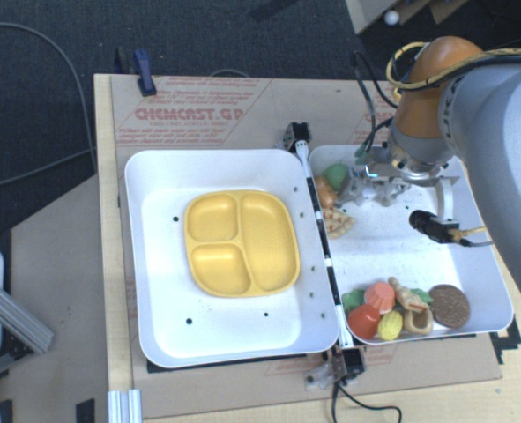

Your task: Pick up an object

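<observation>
the arm (454,86) comes in from the upper right of the frame, grey with an orange band above the wrist, and bends down over the right bin (480,263). the gripper (372,186) sits low in the upper left part of that bin, just right of the divide between the two bins. whether it is open or closed cannot be told from this slant, and nothing can be seen held in it.

just left of the gripper, against the bin's left wall, lie a green piece (335,175), an orange-brown piece (327,196) below it, and a tan waffle-like piece (338,225) lower still. the green piece is nearest the gripper; whether they touch cannot be told.

along the lower edge of the right bin is a cluster: a red piece (362,322), a salmon-orange piece (380,296), a yellow piece (390,326), a tan ring-shaped piece (417,318) and a round brown cookie-like disc (450,306).

the left bin (154,263) holds a yellow divided plate (241,241) near its middle, well apart from the gripper.
</observation>
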Tool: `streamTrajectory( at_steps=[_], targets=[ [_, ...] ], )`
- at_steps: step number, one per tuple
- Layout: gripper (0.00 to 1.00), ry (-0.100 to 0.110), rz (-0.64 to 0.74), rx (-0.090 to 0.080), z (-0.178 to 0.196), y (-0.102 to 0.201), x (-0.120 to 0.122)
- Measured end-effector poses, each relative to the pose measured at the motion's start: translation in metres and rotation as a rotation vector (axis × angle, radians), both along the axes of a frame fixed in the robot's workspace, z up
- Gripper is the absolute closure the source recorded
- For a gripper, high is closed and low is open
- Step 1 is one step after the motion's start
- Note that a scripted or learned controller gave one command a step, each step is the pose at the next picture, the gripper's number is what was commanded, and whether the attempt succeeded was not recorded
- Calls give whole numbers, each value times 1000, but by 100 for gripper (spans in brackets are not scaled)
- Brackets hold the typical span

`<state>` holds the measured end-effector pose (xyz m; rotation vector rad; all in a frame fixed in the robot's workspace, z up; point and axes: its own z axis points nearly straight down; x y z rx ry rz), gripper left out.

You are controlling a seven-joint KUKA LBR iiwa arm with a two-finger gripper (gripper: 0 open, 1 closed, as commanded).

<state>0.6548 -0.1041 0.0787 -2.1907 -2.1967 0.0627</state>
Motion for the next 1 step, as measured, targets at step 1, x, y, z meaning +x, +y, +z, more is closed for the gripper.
streamTrajectory(
  at_steps=[1],
  targets=[
    [0, 0, 1, 2, 0, -1, 0]
  ],
)
